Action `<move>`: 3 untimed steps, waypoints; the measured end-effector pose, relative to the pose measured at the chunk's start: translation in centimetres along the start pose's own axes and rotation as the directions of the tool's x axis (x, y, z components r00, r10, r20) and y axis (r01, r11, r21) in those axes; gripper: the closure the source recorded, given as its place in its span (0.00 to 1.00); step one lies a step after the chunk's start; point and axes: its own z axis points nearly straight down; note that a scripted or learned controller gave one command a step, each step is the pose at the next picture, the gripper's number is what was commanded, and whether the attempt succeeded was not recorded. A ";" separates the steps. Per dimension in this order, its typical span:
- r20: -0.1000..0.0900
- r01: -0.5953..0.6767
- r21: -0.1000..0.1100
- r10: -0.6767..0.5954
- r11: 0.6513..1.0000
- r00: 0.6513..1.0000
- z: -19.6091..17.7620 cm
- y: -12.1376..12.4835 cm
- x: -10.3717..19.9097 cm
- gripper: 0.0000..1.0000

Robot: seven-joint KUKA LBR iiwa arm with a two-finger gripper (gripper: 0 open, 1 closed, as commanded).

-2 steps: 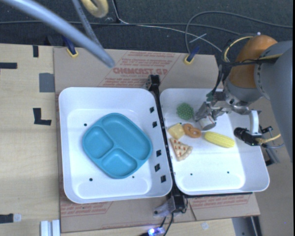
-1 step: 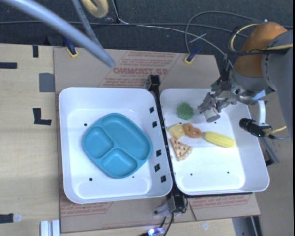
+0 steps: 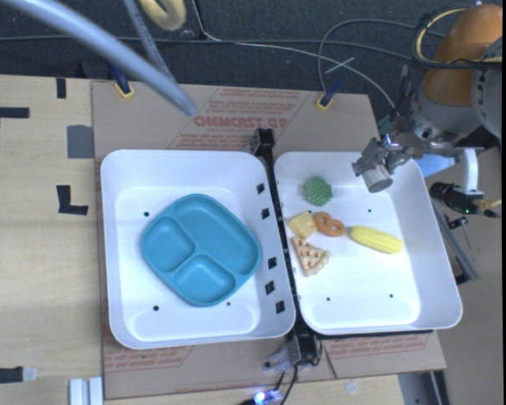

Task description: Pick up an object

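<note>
The right bin [image 3: 409, 310] holds a green round piece [image 3: 318, 191], a brown pretzel [image 3: 329, 224], a yellow cheese block [image 3: 301, 225], a waffle-like slice [image 3: 310, 256] and a yellow corn cob [image 3: 375, 240]. My gripper [image 3: 374, 173] hangs over the bin's upper right part, above and to the right of the food items, apart from all of them. Nothing shows between its fingers.
The left bin [image 3: 126, 306] holds a blue divided tray [image 3: 201, 248]. A black clip divider [image 3: 270, 218] runs between the bins. Cables [image 3: 346, 53] loop behind the right bin. Cardboard [image 3: 236, 112] lies beneath both bins.
</note>
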 end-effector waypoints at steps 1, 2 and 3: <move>-0.001 0.000 0.006 0.000 1.000 1.000 -0.1 0.0 0.0 1.00; -0.002 0.002 0.009 -0.002 1.000 1.000 0.4 -1.9 5.0 1.00; -0.003 0.003 0.009 -0.003 1.000 1.000 0.6 -3.9 10.0 1.00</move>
